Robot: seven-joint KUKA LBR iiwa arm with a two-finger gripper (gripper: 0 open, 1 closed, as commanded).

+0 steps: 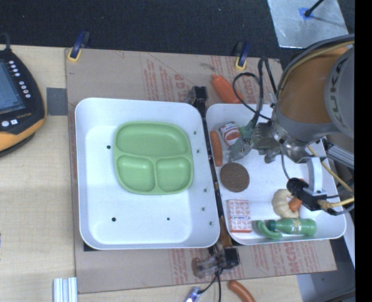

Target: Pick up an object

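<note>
Hovering the gripper (241, 147) near the right bin's (337, 231) top-left corner, by the can (228, 133) — grasp state unclear. We should centre over it, clear of the brown disc (235, 177).

Little here can truly be read. The cardboard sheet (141, 74) under the white bins (91, 168) bears repeated red printing along its edges, too small and faint to make out. Inside the right-hand bin, a small carton (238, 215) just below the brown disc (235, 177) carries red print, illegible. A red-and-white can (229, 133) above that disc shows a label, also unreadable. The arm's grey housing (346, 87) bears dark letters, cut off at the edge.
</note>
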